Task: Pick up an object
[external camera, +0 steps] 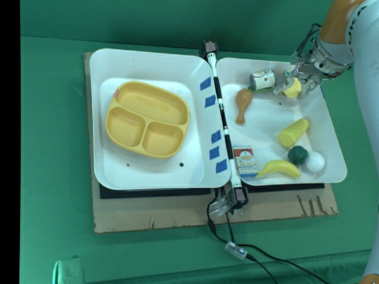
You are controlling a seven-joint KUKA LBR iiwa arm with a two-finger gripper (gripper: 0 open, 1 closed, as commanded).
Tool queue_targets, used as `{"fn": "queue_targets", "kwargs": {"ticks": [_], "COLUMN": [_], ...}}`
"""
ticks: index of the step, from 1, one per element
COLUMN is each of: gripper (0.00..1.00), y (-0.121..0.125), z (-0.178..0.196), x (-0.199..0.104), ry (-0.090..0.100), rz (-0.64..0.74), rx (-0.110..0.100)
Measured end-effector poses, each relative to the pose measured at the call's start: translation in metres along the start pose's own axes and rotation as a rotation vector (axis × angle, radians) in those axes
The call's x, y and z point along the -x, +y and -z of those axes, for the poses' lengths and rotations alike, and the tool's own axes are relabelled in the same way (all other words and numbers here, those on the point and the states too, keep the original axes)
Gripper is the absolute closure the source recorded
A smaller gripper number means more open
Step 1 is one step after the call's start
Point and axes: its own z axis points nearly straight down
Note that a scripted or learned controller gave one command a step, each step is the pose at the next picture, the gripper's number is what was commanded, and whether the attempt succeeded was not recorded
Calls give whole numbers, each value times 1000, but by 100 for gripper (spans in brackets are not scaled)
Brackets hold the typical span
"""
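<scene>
While the arm's jaws (292, 85) appear clenched on a small yellow object (292, 88), the grasp step is under way; next comes a straight lift.

Grey arm (368, 46), orange band (346, 5), ribbed silver wrist, metallic tool (298, 78)

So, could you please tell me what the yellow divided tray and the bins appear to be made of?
The yellow divided tray looks like moulded plastic with a matte finish: one even colour, rounded compartment walls. The left bin and right bin look like thin white plastic, slightly glossy, with smooth curved rims; I can't be sure.
</scene>
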Motion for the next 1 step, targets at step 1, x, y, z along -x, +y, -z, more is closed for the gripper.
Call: {"fn": "queue_targets", "kwargs": {"ticks": [1], "gripper": [100], "y": [9], "z": [68], "x": [-50], "ry": [11], "rz": [3], "rx": [39]}}
